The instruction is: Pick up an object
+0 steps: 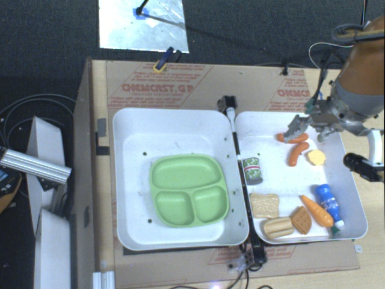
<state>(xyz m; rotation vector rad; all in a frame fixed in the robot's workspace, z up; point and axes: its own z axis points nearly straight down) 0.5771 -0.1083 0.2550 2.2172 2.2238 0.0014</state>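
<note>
Nothing has been picked up yet, by the look of it. The claw (308,124) hangs over the back of the right bin (264,122), its two grey fingers spread apart with nothing between them, and every toy lies on the bin floor. The nearest candidate, a small orange sausage (292,138), lies just below the open fingers, so I'd judge the arm is poised over its target, with the descent, the closing and the lift all left to do.

A second sausage (294,154), glossy and a bit darker, lies just in front of the first, tilted, and beside it is a pale yellow lump (316,158), smooth and rounded, maybe a cheese or lemon piece. Nearer the front are a blue bottle (328,202) with a white cap, a tapered orange carrot (317,211) touching it, a brown waffle-like piece (301,220), a tan bread roll (278,227) and a speckled slice of toast (264,205). A small green-labelled can (251,170) lies against the bin's left wall.

All of these look like hard moulded plastic, slick and rounded, the sort of thing that could squirt out of a pinch.

The left bin (129,161) holds a matte green divided plate (189,189) with three compartments. Both bins are shiny white, sitting on a printed cardboard sheet (157,84) over the table.
</note>
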